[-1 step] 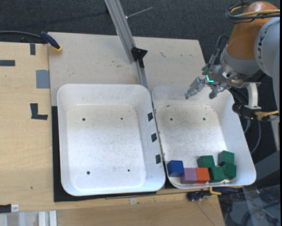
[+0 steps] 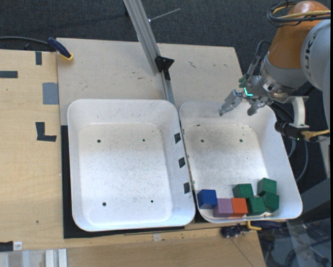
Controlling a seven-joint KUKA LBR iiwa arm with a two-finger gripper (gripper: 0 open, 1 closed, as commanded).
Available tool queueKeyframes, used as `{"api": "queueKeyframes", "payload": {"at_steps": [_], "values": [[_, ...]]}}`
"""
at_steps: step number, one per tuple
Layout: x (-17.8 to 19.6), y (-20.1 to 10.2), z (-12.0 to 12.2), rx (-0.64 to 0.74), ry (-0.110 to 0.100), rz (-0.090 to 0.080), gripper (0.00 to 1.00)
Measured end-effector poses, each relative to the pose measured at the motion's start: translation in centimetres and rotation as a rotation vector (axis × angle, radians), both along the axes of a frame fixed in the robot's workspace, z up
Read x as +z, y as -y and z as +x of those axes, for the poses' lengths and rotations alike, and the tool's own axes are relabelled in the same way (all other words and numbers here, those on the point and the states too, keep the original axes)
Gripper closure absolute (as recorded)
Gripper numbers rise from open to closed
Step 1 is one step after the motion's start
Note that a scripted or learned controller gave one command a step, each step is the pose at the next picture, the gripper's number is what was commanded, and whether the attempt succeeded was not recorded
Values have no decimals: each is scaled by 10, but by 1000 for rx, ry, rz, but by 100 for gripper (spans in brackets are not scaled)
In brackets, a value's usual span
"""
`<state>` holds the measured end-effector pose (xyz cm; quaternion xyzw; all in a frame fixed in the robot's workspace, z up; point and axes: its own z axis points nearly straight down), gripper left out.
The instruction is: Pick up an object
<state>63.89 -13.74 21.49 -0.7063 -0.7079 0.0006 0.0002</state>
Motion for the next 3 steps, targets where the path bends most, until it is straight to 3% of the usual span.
{"api": "queueKeyframes", "payload": {"at_steps": [2, 3], "values": [[-121, 12, 4, -1, -7, 0, 0], [-123, 12, 4, -1, -2, -1, 0]]}}
